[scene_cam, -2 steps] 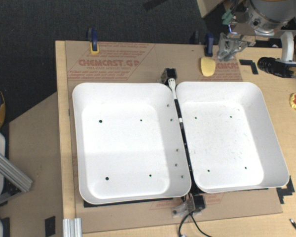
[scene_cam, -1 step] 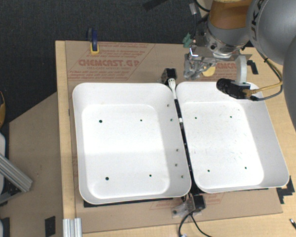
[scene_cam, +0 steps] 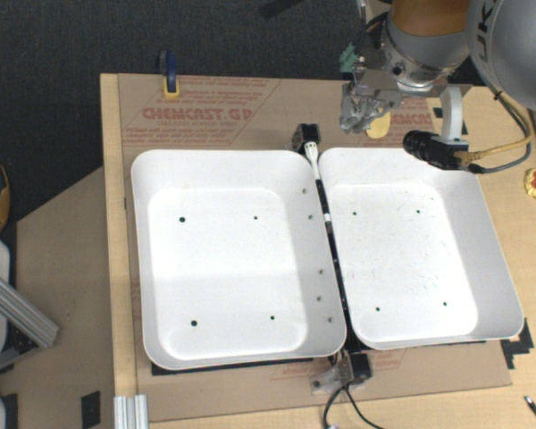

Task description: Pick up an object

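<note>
From the overhead camera I see my metal two-finger gripper hanging above the far edge of the right shallow white plastic bin, with a small pale yellow rounded object right at its tips. The yellow piece sits against the fingers, but the metalwork is too small and cluttered here for me to tell whether they are closed on it or merely beside it, so I won't claim a hold. The left shallow white plastic bin lies just beside the right one, their rims meeting along a dark strip. I judge the yellow thing to be light and probably soft or foam-like, with a dull surface that should not slip much; being small and rounded, it would be best taken across its middle, with gentle pressure so it doesn't squirt out sideways. My grey arm with the orange band reaches in from the right and upper corner, wrist pointing nearly straight down, raised above the brown cardboard-covered bench behind the bins rather than lowered into either one.
</note>
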You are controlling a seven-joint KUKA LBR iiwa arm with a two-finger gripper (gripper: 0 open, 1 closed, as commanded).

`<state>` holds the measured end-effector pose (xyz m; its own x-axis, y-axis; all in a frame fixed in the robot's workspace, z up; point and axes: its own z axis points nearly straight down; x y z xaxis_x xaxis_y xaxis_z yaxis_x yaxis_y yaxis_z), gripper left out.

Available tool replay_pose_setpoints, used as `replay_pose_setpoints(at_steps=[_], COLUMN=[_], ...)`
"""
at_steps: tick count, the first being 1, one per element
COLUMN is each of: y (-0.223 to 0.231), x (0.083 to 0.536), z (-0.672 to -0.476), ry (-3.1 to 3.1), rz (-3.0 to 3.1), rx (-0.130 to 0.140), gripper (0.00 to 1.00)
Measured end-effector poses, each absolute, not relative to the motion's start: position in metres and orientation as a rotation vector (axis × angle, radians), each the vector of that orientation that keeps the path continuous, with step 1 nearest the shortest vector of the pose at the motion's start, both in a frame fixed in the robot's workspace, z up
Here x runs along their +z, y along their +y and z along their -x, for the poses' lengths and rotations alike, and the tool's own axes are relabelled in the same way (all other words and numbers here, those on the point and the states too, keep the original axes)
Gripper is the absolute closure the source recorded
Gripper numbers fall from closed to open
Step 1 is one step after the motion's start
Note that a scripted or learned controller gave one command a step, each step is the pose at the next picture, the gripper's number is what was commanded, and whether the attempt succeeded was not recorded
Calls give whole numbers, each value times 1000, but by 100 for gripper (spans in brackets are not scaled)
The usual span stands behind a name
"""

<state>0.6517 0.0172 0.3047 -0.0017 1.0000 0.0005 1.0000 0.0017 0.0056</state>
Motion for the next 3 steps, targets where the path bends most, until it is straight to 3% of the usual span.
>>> replay_pose_setpoints(at_steps=[1, 2, 3], y=[-19, 85, 77], x=[363, 290, 314], z=[-646, -663, -656], ry=[2212, 2234, 2219], rz=[-2220, -2216, -2220], rx=[9, -4, 5], gripper=[100, 100, 100])
